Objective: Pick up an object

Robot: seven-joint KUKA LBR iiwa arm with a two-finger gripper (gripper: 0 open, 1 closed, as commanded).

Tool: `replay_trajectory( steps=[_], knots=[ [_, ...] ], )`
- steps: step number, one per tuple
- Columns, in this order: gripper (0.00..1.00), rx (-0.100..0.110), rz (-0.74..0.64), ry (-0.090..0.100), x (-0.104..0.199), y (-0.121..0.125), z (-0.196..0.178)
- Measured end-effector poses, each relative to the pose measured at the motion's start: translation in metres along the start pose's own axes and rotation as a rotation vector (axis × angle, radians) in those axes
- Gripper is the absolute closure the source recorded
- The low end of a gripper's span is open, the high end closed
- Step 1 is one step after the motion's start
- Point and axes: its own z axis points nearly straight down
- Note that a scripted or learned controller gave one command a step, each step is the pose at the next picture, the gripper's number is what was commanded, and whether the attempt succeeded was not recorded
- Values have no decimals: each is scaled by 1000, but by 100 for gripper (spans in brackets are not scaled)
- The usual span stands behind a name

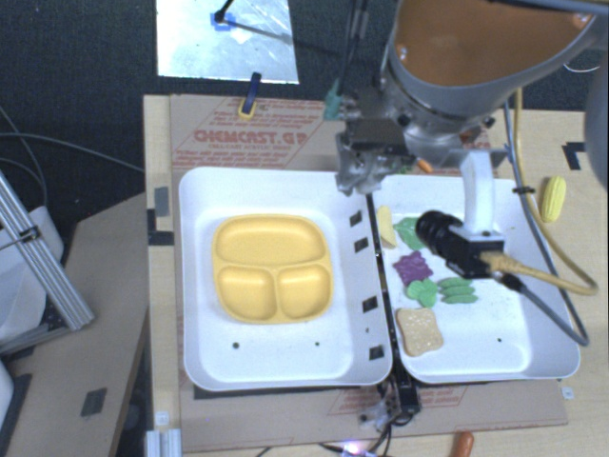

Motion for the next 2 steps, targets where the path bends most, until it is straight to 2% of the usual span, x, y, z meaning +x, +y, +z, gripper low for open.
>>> replay_trajectory(
  steps=[1, 2],
  knots=[
    [100, -2, -5, 0, 0, 1, -11],
    [100, 20, 7, -8, 62, -4, 219]
  ],
)
